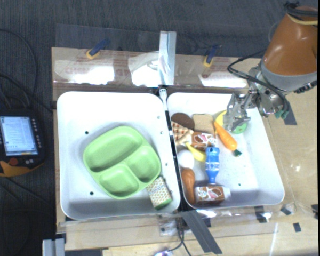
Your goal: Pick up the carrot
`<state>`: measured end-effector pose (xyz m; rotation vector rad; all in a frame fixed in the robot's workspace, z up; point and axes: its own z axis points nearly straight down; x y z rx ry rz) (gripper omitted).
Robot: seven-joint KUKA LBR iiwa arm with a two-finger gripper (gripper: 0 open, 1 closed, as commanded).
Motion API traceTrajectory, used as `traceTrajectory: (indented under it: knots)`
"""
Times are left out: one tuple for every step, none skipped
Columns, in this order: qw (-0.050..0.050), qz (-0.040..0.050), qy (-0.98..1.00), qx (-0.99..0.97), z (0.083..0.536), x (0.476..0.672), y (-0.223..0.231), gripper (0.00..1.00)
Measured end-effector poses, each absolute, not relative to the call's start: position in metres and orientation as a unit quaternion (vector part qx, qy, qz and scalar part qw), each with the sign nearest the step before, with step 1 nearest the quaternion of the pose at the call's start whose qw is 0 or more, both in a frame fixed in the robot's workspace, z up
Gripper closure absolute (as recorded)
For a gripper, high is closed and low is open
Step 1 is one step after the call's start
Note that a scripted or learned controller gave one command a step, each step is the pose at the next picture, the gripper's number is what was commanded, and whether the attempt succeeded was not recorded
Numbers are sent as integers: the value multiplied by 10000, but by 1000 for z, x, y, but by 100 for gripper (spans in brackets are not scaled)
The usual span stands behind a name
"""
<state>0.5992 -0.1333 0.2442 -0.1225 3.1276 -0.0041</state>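
- Camera view: the smooth, tapered orange carrot (pixel 226 138) lay in the right bin (pixel 266 164), beside a blue bottle (pixel 212 164).
- The metal gripper (pixel 237 114) hung just above the carrot's upper end; its grip could not be told.
- A glossy green sectioned plate (pixel 122 160) sat in the left bin (pixel 74 116).

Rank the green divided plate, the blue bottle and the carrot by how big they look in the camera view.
1. green divided plate, by far the largest
2. blue bottle
3. carrot

The bottle and the carrot look close in length; the bottle seems slightly bulkier, so that order is unsure.
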Motion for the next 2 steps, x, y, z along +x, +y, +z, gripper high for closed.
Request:
traceTrajectory:
  knots:
    - [48,-21,9731,-2305,91,492,-163,100]
    - [63,-29,9716,-2367,243,518,-151,100]
